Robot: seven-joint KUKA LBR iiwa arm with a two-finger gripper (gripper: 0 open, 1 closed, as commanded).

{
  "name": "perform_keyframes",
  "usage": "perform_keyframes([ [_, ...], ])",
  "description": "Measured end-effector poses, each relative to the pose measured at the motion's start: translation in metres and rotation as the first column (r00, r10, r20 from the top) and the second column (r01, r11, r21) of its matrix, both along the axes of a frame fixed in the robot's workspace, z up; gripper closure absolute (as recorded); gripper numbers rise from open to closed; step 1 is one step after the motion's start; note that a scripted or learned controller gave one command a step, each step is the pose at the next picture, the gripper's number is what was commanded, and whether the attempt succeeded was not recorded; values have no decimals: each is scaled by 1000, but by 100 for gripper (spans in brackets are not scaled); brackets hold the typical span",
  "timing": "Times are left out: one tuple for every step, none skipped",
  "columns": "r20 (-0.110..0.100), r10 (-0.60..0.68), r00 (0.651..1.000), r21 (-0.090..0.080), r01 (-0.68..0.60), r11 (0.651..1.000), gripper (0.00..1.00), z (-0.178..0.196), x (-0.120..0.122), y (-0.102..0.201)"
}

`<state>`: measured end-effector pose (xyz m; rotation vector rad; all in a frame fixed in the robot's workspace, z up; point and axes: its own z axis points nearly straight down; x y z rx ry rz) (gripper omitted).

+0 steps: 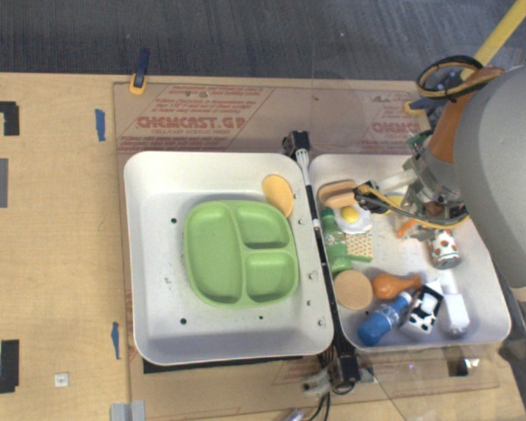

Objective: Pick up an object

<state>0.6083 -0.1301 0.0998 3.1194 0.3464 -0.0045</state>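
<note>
My gripper (431,203) hangs low over the far right part of the right bin (491,270), below the grey arm with its orange band (445,128). Just beneath and beside it lie a small orange carrot-like piece (405,227) and a small round can (444,251). To its left are a fried egg toy (353,218) and a brown bun (336,190). Nearer the front lie a green packet (338,246), a tan disc (352,289), an orange gourd-shaped toy (394,283), a blue bottle (381,321), a black-and-white toy (425,310) and a white bottle (454,310).
The left bin (153,261) holds a green divided plate (241,253) and a yellow-orange oval fruit (279,193) by its far right corner. A raised divider (314,235) separates the bins. Cables (447,73) loop above the arm. Cardboard (202,117) lies behind the bins.
</note>
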Motion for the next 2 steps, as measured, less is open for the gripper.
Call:
perform_keyframes([
  [1,-8,1000,9,8,1000,100,87,-47,52],
  [3,-7,1000,6,7,1000,100,120,-58,90],
])
